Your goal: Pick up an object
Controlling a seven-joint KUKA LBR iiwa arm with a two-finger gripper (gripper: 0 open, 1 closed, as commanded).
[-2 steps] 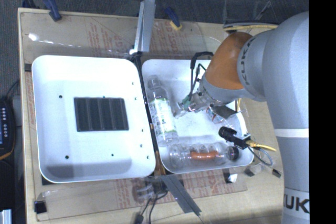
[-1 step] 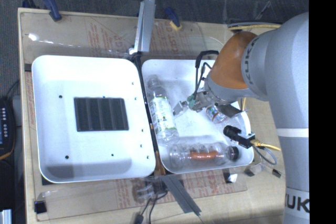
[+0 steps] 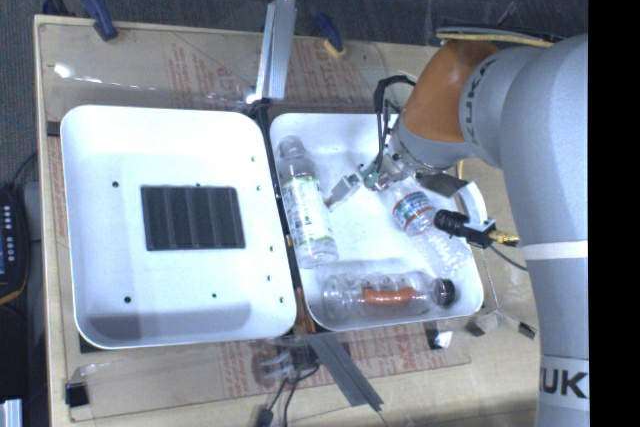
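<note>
Three clear plastic bottles lie in the right bin (image 3: 345, 130). One with a green and white label (image 3: 303, 205) lies along the bin's left wall. Another with a blue label (image 3: 417, 215) rests near the right wall, partly under the arm. The third (image 3: 385, 293) lies along the front wall, with something orange inside it. My gripper (image 3: 350, 185) hangs low over the middle of this bin, between the green-labelled and blue-labelled bottles. I see nothing held in it. The grey wrist with its orange band (image 3: 440, 110) covers the bin's back right corner.
The left bin (image 3: 100, 155) holds a dark ribbed rectangle (image 3: 192, 217) in its middle. A metal bar (image 3: 275, 45) stands up at the back between the two bins. Blue clamps (image 3: 97, 12) sit on the bench's back edge. Cables run beside the right bin's right wall.
</note>
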